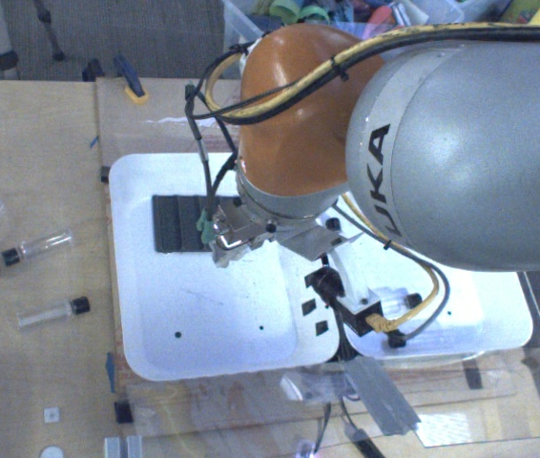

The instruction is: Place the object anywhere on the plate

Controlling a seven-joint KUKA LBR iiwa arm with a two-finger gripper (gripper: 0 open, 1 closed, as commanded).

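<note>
The grey-and-orange arm [365, 132] leans over the left white bin [155, 284], its pincer [220, 241] beside a dark plate [176, 222]; pincer opening cannot be told.

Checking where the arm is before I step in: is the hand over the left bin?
Yes. The hand sits over the left bin, right beside the dark plate lying in its upper part.

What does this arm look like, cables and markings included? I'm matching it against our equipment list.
The arm is smooth rounded grey metal with black KUKA lettering on its side. Above the wrist sits a glossy orange dome. Yellow and black cables loop over the dome, and another yellow cable curls below. The end effector is silver-grey metal with angular brackets.
</note>
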